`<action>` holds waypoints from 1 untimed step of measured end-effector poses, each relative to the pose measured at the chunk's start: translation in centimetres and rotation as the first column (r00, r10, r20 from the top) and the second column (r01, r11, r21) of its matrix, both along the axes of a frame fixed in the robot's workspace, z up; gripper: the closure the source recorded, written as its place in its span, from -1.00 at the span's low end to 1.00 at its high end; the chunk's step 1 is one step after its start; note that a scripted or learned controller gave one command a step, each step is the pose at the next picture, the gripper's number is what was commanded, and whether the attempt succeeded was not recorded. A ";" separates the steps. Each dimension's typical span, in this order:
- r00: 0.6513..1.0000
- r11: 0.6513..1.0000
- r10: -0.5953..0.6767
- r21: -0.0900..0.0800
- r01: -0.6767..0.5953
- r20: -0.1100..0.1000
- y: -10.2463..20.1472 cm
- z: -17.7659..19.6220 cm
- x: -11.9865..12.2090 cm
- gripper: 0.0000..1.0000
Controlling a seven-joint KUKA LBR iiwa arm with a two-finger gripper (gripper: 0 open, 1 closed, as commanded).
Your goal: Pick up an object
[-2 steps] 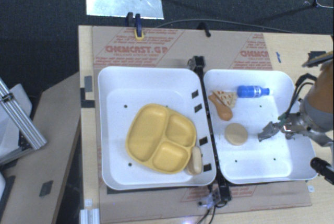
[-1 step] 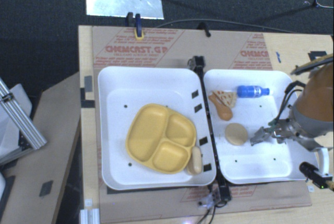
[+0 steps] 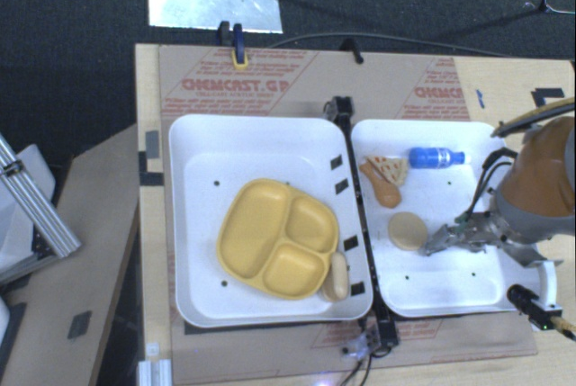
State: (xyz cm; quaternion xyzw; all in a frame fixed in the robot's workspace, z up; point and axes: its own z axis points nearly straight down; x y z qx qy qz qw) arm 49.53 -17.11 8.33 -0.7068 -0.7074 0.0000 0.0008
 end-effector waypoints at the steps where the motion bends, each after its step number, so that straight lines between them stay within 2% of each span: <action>1: 1.000 1.000 0.001 -0.002 -0.001 0.005 -0.1 1.2 0.1 1.00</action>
